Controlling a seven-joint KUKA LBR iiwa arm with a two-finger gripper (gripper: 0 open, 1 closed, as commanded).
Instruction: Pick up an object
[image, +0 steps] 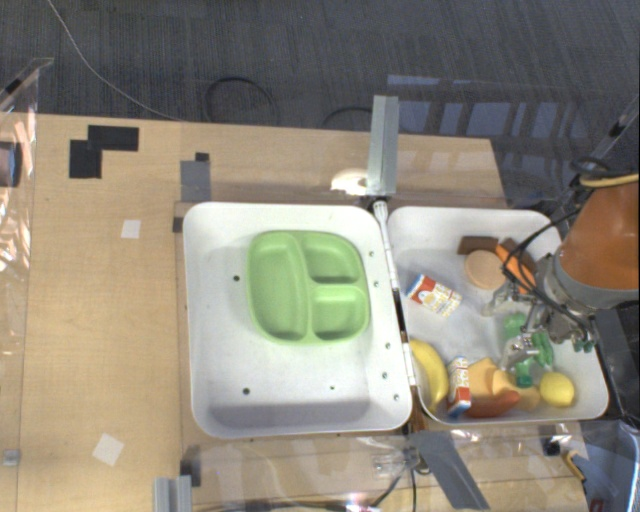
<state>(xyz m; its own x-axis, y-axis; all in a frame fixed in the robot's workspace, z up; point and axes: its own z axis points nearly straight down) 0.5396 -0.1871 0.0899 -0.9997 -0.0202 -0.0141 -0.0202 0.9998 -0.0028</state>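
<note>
The gripper (527, 345) hangs low over the right bin (440, 225), near its right wall, with the grey wrist and orange band above it blocking much of what lies beneath; whether it is spread or closed, and whether it has anything, I cannot tell, for the tip is lost among green and metallic shapes.

The candidates crowd the near right corner of that bin: a lemon (557, 389) against the right wall, a small green object (541, 343) right at the gripper, an orange wedge (487, 378) beside a red piece (492, 404) along the near wall, a small can (459, 386), and a banana (430, 370) by the divider; a snack packet (433, 296) lies alone mid-bin, and a tan round block (484, 268) sits toward the far wall.

The risk is the crowding; a descent here may land on two things at once, or nudge the lemon so it rolls along the wall; the green piece, possibly a leafy toy, could slip out sideways. The left bin (215, 330) holds a green divided plate (305, 285).
</note>
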